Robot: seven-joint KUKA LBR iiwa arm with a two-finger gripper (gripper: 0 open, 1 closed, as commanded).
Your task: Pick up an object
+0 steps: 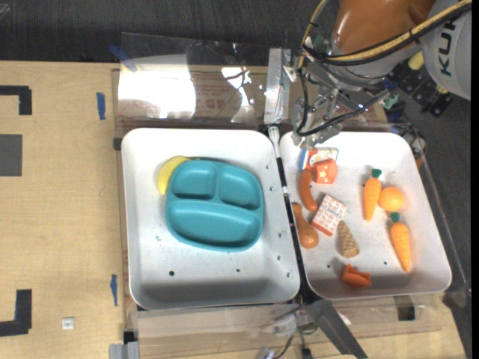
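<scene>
My gripper (318,126) hangs over the back left corner of the right bin (426,275), below the arm's orange band. Just in front of it lies a small red and white carton (323,169), apart from the gripper as far as I can see. An orange sausage (305,190) lies beside that carton, along the bin's left wall. Nothing shows in the gripper.
The right bin also holds a second carton (329,214), a bread piece (304,232), a cone (346,239), two carrots (372,193) (402,245), an orange (391,198) and a red piece (356,277). In the left bin, a teal divided plate (215,204) partly covers a yellow object (169,172).
</scene>
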